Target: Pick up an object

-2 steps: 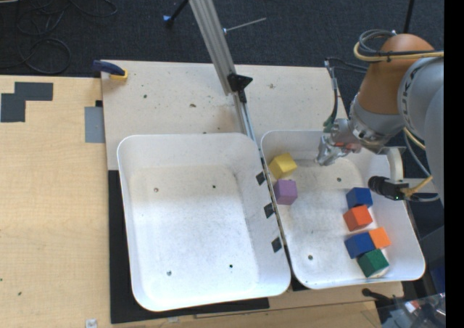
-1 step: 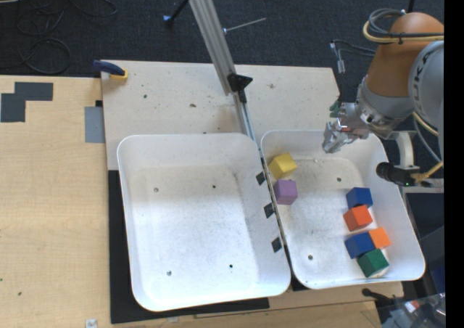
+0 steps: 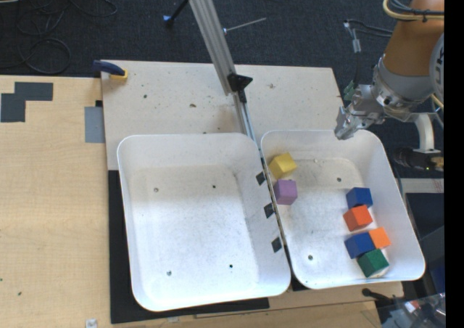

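Note:
Several small blocks lie in the right bin (image 3: pixel 326 276). A yellow block (image 3: pixel 282 165) and a purple block (image 3: pixel 286 191) sit near its left wall. Along the right side lie a blue block (image 3: pixel 359 197), an orange-red block (image 3: pixel 357 218), an orange block (image 3: pixel 379 237), another blue block (image 3: pixel 358 245) and a green block (image 3: pixel 374 263). My gripper (image 3: pixel 346 129) hangs above the far right rim of this bin, away from all blocks, with nothing seen in it.
The left bin (image 3: pixel 145 167) lies beside the right one, with black clips on the shared wall. A slanted aluminium bar (image 3: pixel 214 36) rises behind the bins. A blue and yellow clamp (image 3: pixel 110 70) rests at the bench's far left corner.

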`<state>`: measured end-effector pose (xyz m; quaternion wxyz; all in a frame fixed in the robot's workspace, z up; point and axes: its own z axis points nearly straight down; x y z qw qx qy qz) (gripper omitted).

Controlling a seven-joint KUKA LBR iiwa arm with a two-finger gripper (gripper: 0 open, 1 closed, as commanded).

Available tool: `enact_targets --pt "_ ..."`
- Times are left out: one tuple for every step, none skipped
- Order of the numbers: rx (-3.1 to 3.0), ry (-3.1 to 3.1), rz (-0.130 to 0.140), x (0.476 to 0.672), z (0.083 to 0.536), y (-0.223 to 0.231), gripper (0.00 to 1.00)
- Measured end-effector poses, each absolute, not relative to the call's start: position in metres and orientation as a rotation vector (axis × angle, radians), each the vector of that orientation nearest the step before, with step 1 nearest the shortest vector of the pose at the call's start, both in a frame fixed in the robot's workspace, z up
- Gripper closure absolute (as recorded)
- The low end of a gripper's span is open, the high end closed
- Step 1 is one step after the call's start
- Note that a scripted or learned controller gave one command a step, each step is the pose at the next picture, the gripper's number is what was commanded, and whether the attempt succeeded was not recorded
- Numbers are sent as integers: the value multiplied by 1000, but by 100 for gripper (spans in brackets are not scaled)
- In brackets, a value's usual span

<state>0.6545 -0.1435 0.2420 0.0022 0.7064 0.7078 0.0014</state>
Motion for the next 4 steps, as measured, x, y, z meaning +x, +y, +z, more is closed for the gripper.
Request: enact_targets --pt "2217 2224 1 655 267 -145 100" --pt "2221 2229 -2 642 250 -95 100" --pt "2221 2230 -3 621 243 -36 100" --pt "2221 2230 -3 608 231 21 100"
